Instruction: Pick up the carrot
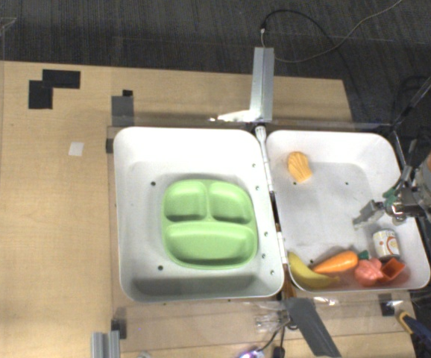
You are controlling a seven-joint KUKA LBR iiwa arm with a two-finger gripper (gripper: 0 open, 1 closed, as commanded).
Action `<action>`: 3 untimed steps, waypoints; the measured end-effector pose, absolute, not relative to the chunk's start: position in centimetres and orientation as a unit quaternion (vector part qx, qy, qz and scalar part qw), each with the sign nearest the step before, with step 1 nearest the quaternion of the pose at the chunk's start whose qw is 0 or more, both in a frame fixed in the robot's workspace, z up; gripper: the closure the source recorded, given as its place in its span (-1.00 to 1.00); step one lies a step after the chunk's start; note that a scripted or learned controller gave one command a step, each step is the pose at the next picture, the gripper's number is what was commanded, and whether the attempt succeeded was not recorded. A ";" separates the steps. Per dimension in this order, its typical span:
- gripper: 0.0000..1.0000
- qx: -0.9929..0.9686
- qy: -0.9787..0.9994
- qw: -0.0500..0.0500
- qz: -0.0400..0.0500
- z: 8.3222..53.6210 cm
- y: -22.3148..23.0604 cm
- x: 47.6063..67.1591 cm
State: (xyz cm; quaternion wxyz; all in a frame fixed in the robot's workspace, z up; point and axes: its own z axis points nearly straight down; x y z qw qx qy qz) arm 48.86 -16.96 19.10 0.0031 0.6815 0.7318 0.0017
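Observation:
The orange carrot (337, 262) with a green stub lies near the front edge of the right bin (335, 192), resting against a yellow banana (307, 274). My gripper (378, 206) reaches in from the right edge and hangs over the bin's right side, behind and to the right of the carrot and well apart from it. Nothing is seen in its grasp.
A small white can (385, 242), a pink-red toy food (368, 273) and an orange-red piece (394, 268) crowd the front right corner beside the carrot. A tan pastry (299, 167) lies at the bin's back left. The left bin (137, 200) holds a green divided plate (209, 222).

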 end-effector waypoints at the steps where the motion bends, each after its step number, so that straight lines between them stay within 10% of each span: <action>1: -1.00 0.751 0.660 0.001 0.001 10.5 -10.5 48.7; 2: -1.00 0.641 0.767 0.003 0.001 15.0 -16.4 48.8; 3: -1.00 0.718 0.697 0.005 0.003 9.0 -11.7 49.0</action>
